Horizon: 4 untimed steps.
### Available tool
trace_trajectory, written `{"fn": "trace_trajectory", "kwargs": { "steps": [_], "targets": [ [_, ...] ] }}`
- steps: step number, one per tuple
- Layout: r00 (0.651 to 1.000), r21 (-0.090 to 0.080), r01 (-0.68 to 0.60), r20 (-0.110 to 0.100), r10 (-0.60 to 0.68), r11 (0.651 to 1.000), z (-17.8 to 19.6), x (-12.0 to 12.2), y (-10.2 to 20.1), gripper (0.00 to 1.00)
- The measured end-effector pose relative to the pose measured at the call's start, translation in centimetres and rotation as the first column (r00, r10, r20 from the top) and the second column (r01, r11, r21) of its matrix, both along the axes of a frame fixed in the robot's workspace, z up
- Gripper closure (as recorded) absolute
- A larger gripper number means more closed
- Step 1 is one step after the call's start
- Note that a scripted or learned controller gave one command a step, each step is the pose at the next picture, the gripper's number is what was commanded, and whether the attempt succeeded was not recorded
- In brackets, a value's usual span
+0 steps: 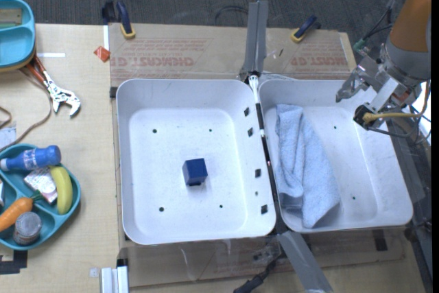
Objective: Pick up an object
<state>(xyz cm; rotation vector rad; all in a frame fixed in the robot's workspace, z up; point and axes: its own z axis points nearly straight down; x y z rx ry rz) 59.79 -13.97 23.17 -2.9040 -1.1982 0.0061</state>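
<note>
Gripper (351, 102) hangs over the right bin's (384, 168) far right corner, near the rim, nothing between its fingers; whether they stand wide or narrow, cannot tell. Down-left of it a towel (302, 165) lies crumpled along that bin's left wall, long axis running near to far, with bare floor between towel and the right wall below the gripper. Well off to its left, past the divider, a small blue block (195, 171) sits mid-floor in the left bin (137, 147), roughly cubic with no clear long axis, faces slightly skewed to the walls, open floor on all sides.
</note>
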Motion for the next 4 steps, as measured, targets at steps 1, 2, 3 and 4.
{"fn": "trace_trajectory", "kwargs": {
  "steps": [1, 2, 3, 4],
  "targets": [
    [1.0, 0.0, -0.001, 0.0, 0.001, 1.0, 0.0, 0.0, 0.0, 0.0],
    [1.0, -0.001, -0.002, -0.003, 0.002, 1.0, 0.8, 0.0, 0.0, 1.0],
    [1.0, -0.002, -0.004, -0.007, 0.004, 1.0, 1.6, 0.0, -0.1, 1.0],
    [1.0, 0.0, 0.015, 0.001, -0.015, 1.0, 1.1, 2.8, 0.0, 1.0]
  ]
}}
